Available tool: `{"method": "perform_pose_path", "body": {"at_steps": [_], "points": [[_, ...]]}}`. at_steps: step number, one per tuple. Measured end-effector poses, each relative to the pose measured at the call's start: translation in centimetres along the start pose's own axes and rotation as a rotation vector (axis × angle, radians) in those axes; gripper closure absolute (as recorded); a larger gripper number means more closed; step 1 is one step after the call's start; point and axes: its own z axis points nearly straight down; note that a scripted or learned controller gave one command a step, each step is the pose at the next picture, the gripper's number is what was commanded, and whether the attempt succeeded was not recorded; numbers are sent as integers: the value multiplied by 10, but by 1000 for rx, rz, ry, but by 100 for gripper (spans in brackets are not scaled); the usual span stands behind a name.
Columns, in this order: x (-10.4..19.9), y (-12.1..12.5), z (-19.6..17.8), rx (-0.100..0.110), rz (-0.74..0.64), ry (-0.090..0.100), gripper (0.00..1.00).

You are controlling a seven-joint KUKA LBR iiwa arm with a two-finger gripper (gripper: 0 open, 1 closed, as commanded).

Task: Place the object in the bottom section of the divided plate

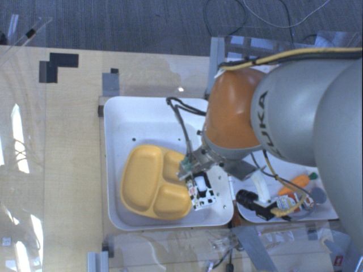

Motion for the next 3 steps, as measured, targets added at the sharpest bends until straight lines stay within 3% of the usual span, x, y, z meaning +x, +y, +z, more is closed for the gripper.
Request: {"method": "perform_pose_path", "body": {"at_steps": [1, 2, 3], "points": [[-52, -26, 10, 0, 415, 0, 100], [-75, -39, 17, 0, 1027, -1, 100], [-51, -27, 11, 2, 1148, -1, 100]]}}
